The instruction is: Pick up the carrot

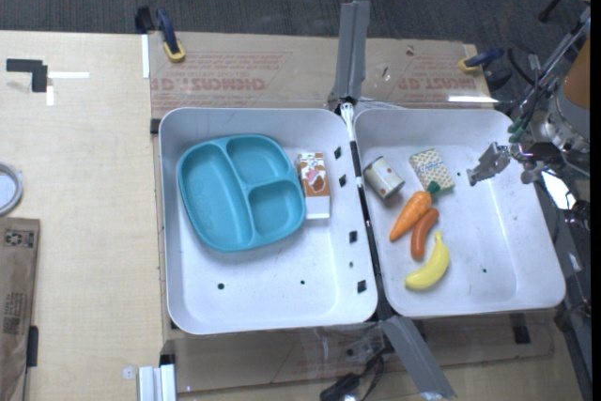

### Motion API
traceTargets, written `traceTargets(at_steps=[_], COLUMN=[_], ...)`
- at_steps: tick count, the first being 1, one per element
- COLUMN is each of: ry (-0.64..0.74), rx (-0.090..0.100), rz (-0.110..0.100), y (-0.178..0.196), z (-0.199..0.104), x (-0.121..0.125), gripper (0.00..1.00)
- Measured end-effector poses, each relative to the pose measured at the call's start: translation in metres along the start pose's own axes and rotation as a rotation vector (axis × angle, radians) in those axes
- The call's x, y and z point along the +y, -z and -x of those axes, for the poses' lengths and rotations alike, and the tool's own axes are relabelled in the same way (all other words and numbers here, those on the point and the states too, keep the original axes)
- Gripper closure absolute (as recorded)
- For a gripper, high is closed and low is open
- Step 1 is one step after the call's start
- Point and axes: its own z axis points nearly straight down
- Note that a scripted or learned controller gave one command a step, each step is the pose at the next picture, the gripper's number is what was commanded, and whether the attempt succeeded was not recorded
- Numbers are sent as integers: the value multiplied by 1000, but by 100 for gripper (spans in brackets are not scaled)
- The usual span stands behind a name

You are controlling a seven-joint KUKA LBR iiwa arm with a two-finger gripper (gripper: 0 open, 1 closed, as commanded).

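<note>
Left bin: one blue divided plate; one small carton touching its right edge.
Right bin: one can, one sponge, one carrot, one sausage-like orange piece, one banana.
Carrot position: middle-left of right bin, touching the orange piece; green top toward sponge.
Long axis: diagonal, tip lower-left, top upper-right.
Claw: hovering at right bin's upper right; spread or pressed together, cannot tell.
Bearing: carrot left of claw, slightly nearer the camera, well apart.

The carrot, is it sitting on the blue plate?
No, the carrot lies in the right bin beside the banana, while the blue plate sits in the left bin.
</note>
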Motion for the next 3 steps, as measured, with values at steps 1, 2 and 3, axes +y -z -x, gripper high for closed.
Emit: traceTargets(at_steps=[1,2,3], ry=[279,134,251], rx=[-3,-2,-1], rz=[17,5,1], y=[-115,-77,-133], z=[-41,16,-46], x=[20,40,63], gripper=[0,0,0])
